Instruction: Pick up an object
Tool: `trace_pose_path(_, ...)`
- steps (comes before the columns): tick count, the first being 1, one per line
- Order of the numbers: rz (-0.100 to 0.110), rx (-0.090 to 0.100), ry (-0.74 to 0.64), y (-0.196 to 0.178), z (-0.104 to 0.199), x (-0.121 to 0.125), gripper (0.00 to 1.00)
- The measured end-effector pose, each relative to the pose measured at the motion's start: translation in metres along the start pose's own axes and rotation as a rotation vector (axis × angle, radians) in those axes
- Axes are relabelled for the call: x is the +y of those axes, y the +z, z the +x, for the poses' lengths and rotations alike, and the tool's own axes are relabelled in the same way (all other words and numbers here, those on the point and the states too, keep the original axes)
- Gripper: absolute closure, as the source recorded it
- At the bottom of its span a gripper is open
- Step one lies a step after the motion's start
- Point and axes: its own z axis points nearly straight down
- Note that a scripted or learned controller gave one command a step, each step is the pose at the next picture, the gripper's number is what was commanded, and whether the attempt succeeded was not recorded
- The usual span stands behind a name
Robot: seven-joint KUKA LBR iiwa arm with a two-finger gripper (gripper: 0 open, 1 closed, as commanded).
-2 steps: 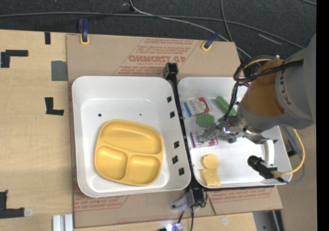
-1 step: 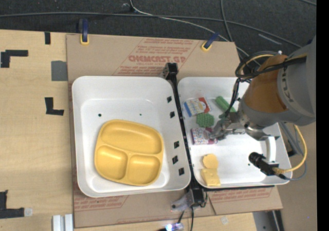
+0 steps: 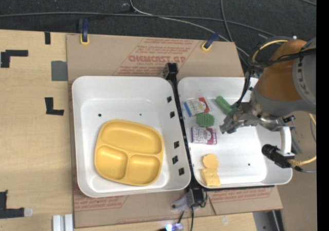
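A grey arm with an orange band is being reached in from the right of the frame over the right-hand white bin, its gripper being hung low at the middle of that bin. Whether the fingers are being held wide, narrow or around anything cannot be told. Several small objects are being kept in the bin's left half: a green stick just above the gripper, a small packet, a green knobbly piece, a pink packet and two yellow pieces near the lower edge. A yellow divided tray is being held in the left-hand bin on the bench.
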Motion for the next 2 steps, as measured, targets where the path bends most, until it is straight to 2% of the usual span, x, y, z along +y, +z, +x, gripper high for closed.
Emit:
trace_pose_path(1,0.0,0.0,0.0,-0.045,0.0,0.001,1.0)
trace_pose_path(2,0.004,0.003,-0.005,-0.055,0.053,0.014,1.0)
